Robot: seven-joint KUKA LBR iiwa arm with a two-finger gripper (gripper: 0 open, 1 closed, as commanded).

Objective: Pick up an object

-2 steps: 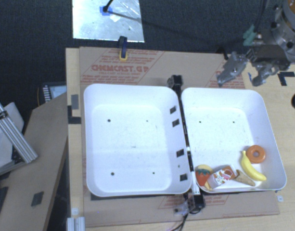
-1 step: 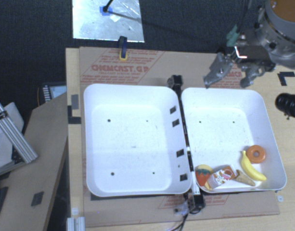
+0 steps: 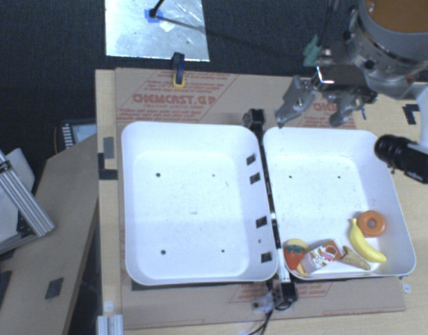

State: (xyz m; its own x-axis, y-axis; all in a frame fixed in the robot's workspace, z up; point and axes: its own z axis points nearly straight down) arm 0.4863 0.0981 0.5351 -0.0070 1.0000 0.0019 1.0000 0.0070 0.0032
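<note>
the broad brown cardboard sheet [image 3: 200,93] with red lettering covers the bench, and on it sit two shallow white plastic bins with rounded corners, side by side and clipped together along a dark centre seam. the left bin [image 3: 193,201] has a smooth, lightly speckled floor. the right bin [image 3: 325,180] holds a small cluster in its near right corner. above its far rim hangs the grey arm with its orange band [image 3: 395,9], and under it the two-finger metal gripper [image 3: 313,110] – its fingers stand spread apart with nothing between them.

the step in hand looks like the approach: the gripper is high and at the far edge, well apart from the objects. the next move calls for travelling toward the near right corner, dropping over one item and closing on it.

the curved yellow banana [image 3: 366,243] looks smooth and toy-like – probably the easiest to straddle. just beside its far end lies a round orange ring-shaped piece [image 3: 371,222]. to the left sit a red-and-white printed packet [image 3: 321,256], likely slippery, and a round orange-red fruit-like toy [image 3: 295,252] against the bin's left wall.
</note>
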